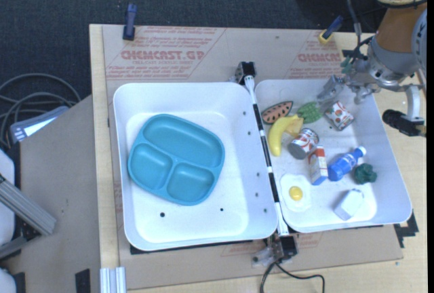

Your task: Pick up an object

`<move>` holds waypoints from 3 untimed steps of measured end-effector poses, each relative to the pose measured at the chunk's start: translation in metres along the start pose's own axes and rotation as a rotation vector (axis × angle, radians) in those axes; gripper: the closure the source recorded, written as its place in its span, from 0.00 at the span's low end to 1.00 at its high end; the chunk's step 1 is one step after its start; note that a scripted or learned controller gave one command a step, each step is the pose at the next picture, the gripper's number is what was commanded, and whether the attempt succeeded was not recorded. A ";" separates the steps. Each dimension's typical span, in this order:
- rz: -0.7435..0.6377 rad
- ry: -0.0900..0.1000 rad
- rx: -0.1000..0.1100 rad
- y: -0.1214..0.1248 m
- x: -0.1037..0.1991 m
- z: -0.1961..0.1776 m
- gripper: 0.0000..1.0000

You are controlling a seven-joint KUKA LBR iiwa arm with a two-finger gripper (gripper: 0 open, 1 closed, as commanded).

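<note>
the small white carton with red print (340, 116) sits tilted in the right bin (393, 169) right under the gripper (344, 89), can't tell what the gripper's doing, with green leafy stuff (310, 110) just to its left and the banana (281, 131) and can (304, 142) further down-left

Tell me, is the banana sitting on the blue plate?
No, the banana lies in the right bin among the other small things, while the blue plate is in the left bin.
</note>
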State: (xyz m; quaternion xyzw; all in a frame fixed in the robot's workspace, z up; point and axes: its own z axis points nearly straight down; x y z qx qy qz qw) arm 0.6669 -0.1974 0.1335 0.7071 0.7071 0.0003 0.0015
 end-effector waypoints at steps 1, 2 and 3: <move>-0.001 0.001 -0.002 -0.014 0.003 0.045 0.00; -0.002 0.000 -0.007 -0.012 0.003 0.033 1.00; -0.001 0.002 0.000 -0.010 0.075 0.002 1.00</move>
